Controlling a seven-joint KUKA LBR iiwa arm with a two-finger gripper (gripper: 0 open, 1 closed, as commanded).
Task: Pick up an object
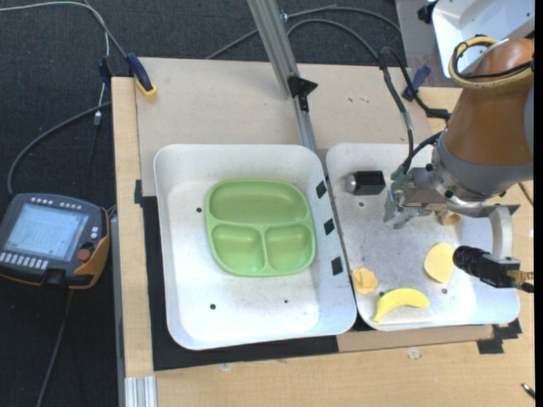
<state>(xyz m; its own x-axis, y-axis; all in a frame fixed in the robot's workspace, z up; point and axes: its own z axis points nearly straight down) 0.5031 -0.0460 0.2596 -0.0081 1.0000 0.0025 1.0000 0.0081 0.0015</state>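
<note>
In the right bin (373, 227) lie a yellow banana (401, 302) near the front wall, a small yellow chunk (365, 280) to its left, and a round yellow piece (439, 263). A small black block (366, 181) rests near the back left corner. A tan bit (448, 219) peeks out beside the wrist. My gripper (400, 213) hangs over the middle of this bin, right of the black block and behind the yellow pieces. Nothing shows in its grasp.
The left bin (182, 312) holds a green divided plate (259, 225). A metal pole (284, 53) slants down to the gap between the bins. Cables run along the bench's back. A teach pendant (51, 240) lies off the bench at left.
</note>
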